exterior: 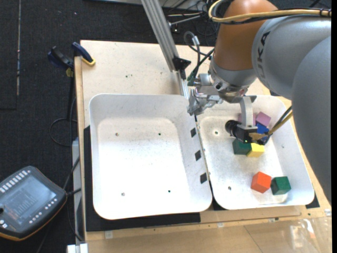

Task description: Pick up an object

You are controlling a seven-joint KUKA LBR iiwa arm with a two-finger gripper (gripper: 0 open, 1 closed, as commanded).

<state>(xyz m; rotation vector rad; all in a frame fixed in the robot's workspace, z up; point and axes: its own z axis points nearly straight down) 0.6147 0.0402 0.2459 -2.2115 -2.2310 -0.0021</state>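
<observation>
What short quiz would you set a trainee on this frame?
1. True or false: the orange plastic cube lies in the shallow white bin on the view's right.
2. Which block sits right beside it? A purple, B green, C blue.
3. Where is the hand?
Key: 1 true. 2 B, the green plastic cube. 3 Above the seam between the two bins, at their far end.

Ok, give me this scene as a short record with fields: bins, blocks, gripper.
left bin: white, shallow
right bin: white, holds six blocks
back cluster: purple block, blue block, dark green block, yellow block, close together
front pair: orange block, green block, side by side
gripper: over the back of the seam where the bins meet, apart from every block
</observation>
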